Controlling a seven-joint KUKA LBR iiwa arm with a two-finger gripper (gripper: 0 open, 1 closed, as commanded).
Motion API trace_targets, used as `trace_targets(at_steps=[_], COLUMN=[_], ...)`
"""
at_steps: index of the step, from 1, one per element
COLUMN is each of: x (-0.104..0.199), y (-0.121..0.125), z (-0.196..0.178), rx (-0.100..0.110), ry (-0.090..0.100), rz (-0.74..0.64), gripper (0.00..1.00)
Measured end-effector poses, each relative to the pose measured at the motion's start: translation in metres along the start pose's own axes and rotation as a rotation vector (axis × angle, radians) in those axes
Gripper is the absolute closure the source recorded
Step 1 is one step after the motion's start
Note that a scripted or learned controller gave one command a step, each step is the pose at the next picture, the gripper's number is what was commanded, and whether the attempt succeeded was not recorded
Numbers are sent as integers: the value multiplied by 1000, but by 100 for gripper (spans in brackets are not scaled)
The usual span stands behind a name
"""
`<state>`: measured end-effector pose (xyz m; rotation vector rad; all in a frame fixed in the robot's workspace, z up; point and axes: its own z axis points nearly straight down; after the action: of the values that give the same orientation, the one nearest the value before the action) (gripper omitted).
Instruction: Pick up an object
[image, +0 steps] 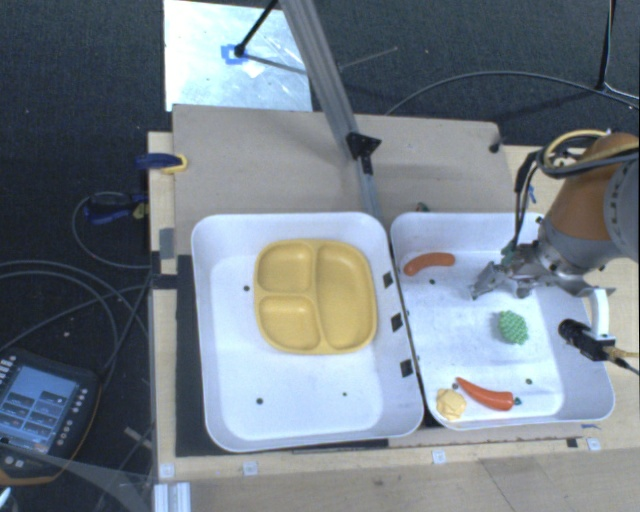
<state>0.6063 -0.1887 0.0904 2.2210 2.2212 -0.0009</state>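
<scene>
Right bin (600, 400): sausage (428, 263), green ball (513, 327), carrot (486, 395), loose for your picking. Gripper (497, 283): poised above them, fingers spread, nothing between them.

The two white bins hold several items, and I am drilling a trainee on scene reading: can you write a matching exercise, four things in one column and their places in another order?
Things:
1. yellow divided plate
2. orange sausage
3. green knobbly ball
4. pale yellow lump

Places:
A. near front corner of the right bin, beside the red pepper
B. middle of the left bin
C. far side of the right bin, close to the divider
D. centre of the right bin, just below the end effector

Pairs: 1-B, 2-C, 3-D, 4-A
</scene>
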Motion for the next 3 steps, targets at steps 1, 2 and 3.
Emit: trace_targets(at_steps=[1, 2, 3], x=[0, 0, 1], y=[1, 3, 7], z=[-12, -78, -143], rx=[-5, -8, -10], ry=[0, -2, -2], rz=[0, -5, -8], gripper=[100, 100, 100])
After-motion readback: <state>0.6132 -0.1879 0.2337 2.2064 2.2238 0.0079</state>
